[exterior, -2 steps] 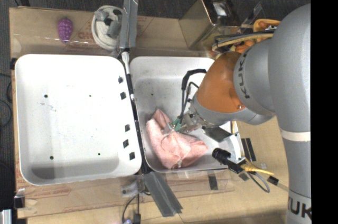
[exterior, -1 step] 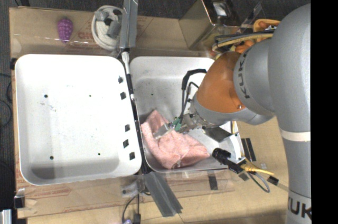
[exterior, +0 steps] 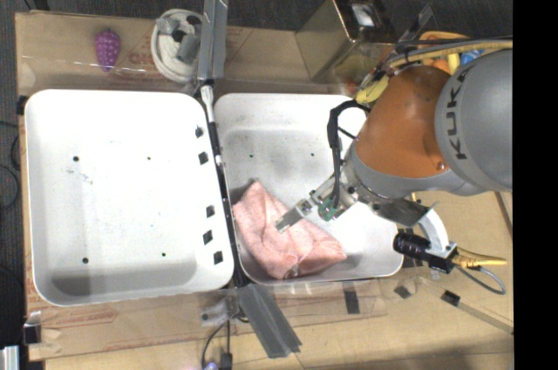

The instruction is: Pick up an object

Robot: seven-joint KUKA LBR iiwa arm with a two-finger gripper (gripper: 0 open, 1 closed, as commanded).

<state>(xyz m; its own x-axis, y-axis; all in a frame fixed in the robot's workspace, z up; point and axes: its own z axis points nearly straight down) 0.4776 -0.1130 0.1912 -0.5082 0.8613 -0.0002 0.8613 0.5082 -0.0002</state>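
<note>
Pink cloth (exterior: pixel 279 233): a crumpled pink cloth lies in the right bin, in its lower left part, close against the left wall and reaching toward the near wall.
Gripper (exterior: pixel 290 220): a slim metal finger end lies over the cloth's upper right edge; whether the fingers are spread or closed, and whether any cloth is between them, cannot be told from this slant.
Arm (exterior: pixel 436 128): grey with an orange band, it comes in from the right and hangs over the right half of the right bin, hiding that part of the floor.
Right bin (exterior: pixel 270 119): white, shallow, its bare floor showing above the cloth.
Left bin (exterior: pixel 113 194): white, shallow, just beside the right bin, sharing the middle divider.
Bench (exterior: pixel 61 45): brown surface around both bins.
Purple object (exterior: pixel 107 48): small, on the bench beyond the left bin.
White roll (exterior: pixel 174 45): on the bench, right of the purple object.
Brown box (exterior: pixel 344 32): beyond the right bin's far edge.
</note>
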